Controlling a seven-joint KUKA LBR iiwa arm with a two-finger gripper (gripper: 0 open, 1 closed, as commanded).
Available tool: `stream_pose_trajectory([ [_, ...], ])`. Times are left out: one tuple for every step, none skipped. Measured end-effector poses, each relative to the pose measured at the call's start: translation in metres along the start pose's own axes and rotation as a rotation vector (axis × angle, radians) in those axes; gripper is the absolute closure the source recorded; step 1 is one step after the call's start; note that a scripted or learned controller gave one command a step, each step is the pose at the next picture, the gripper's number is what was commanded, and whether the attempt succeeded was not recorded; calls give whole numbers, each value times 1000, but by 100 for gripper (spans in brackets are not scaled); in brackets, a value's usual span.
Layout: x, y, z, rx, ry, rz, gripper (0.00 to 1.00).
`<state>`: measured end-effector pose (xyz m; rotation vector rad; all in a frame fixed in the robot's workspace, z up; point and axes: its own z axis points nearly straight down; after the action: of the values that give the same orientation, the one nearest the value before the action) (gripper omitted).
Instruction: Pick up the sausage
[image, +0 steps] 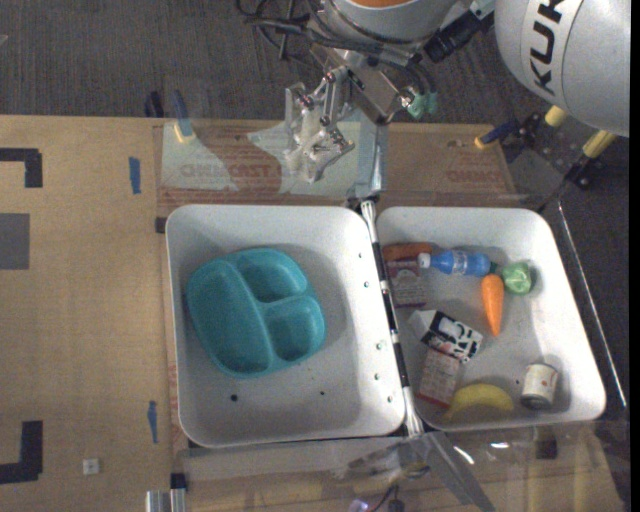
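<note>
The gripper (318, 140) hung above the bench behind the left bin (190, 240), its pale fingers (300, 135) a little apart with nothing between them. A teal divided plate (256, 310) lay in that bin. The sausage (408, 252), reddish-brown, lay at the right bin's (575, 300) far left corner, beside a water bottle (455, 263). A carrot (492, 303), banana (480, 399) and small can (539, 384) lay nearby.

Arm (570, 60): white-grey rounded casing, black lettering "KU" partly visible; orange band at wrist. End effector (315, 150): pale metallic fingers, bare metal mount, black cables, teal fitting.
</note>
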<state>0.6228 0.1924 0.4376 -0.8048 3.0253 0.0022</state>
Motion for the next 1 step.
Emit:
stream_pose_trajectory([
  [26,-77,97,0,4,-37,100],
])
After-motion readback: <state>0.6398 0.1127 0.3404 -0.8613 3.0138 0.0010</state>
